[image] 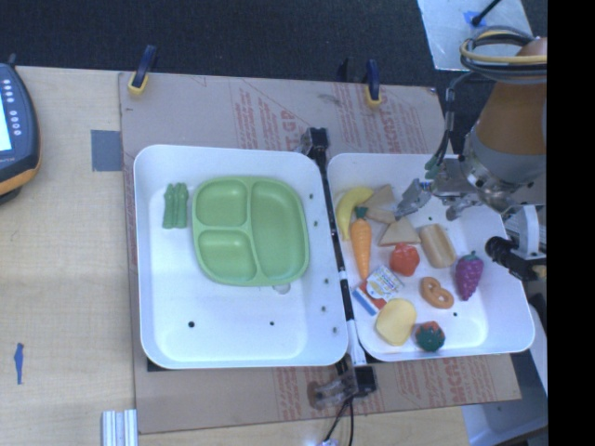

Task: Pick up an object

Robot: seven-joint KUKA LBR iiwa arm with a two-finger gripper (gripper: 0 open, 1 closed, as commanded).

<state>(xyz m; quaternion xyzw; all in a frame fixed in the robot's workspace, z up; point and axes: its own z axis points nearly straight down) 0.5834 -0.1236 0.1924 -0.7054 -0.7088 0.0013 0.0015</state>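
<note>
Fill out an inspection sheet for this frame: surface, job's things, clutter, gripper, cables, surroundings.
Surface: wooden bench with cardboard sheet, two white bins side by side, left bin and right bin.
Job's things: right bin holds toy foods, among them banana, carrot, tomato, grapes, pretzel.
Clutter: green divided plate and green bean piece in left bin.
Gripper: gripper low over right bin's rear; nothing seen between fingers.
Cables: yellow hose loop on arm.
Surroundings: pendant at left edge; clamps on cardboard.
</note>
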